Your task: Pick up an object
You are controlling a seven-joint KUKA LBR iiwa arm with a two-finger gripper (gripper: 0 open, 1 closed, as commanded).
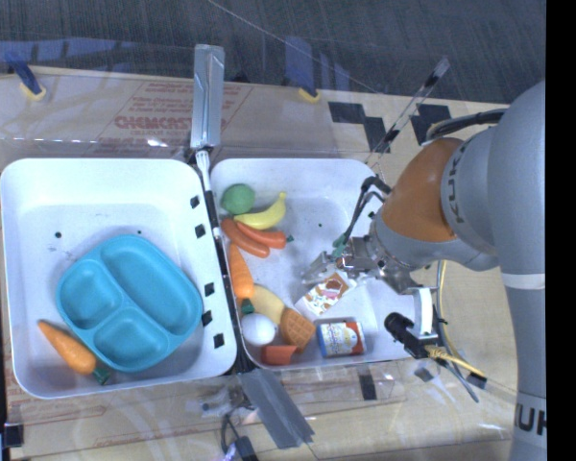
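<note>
Metal two-finger gripper (334, 258) low in right shallow white bin (307, 176), just above flat white printed snack packet (326, 294); finger state impossible to tell.

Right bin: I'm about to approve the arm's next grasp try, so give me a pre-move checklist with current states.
1. Gripper over the right bin: ok.
2. Target near: snack packet lies just below the gripper: ok.
3. Something between the fingers: cannot tell.
4. Crowding: can and cookie sit close to the packet: not ok.
5. Banana and carrot are apart from the gripper: ok.
</note>
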